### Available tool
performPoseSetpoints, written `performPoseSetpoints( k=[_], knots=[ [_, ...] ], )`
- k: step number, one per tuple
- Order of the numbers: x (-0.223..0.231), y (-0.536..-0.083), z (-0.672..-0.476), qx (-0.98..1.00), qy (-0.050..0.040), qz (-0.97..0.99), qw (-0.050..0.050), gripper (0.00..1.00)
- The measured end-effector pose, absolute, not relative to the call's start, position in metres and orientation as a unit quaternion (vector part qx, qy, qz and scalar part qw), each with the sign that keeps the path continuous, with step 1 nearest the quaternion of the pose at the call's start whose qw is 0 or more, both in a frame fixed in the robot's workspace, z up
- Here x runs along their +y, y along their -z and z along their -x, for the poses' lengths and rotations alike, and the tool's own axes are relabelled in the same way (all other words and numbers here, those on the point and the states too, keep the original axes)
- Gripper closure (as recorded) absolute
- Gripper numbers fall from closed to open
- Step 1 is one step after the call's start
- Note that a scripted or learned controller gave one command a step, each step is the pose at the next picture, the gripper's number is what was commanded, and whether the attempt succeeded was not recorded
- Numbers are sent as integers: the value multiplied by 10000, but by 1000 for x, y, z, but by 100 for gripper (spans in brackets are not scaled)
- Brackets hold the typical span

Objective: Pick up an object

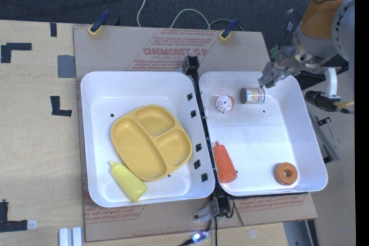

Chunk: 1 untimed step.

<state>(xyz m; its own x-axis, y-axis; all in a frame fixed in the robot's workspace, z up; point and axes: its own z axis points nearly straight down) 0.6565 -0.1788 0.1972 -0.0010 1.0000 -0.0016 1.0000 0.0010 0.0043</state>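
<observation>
Gripper (268,79) over right bin's (300,124) far rim, beside small jar (252,95), fingers' state perhaps hidden, cannot tell

Two yellow clamps (98,22) hold a brown cardboard sheet (167,50) beneath the two white bins (92,124).

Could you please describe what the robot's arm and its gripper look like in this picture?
The arm is grey with a bulging orange band above the wrist; dark cables loop beside the band. The wrist narrows into a cluttered grey and black block, ending in a small dark gripper. A white bracket sits below the arm.
</observation>
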Motion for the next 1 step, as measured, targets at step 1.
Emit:
performPoseSetpoints(
  k=[1],
  knots=[
    [-174,-252,-667,7081,-12,-7061,22,100]
  ],
)
